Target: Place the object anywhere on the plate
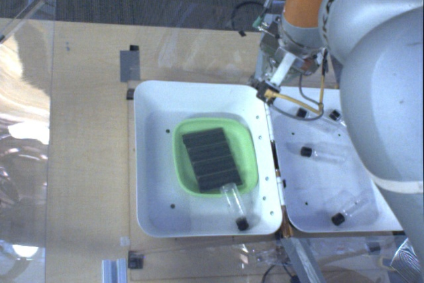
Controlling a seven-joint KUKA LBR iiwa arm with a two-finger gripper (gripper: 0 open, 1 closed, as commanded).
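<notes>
Counter (73,162) carries two bins side by side, touching along the middle. Left bin (149,142) holds a plate (182,142) near its ctr; a ridged slab (211,159) lies on the plate. A vial (235,203) sits at the plate's 5 o'clock, one end on the rim, capped end in the bin. Right bin (311,209) has vials at approx 10, 12 & 5 o'clock. Hand (273,84) sits above the bins' far seam, at left bin's 1 o'clock corner.

Green plate (246,142), ribbed black block (212,158), white bins (152,162).
</notes>
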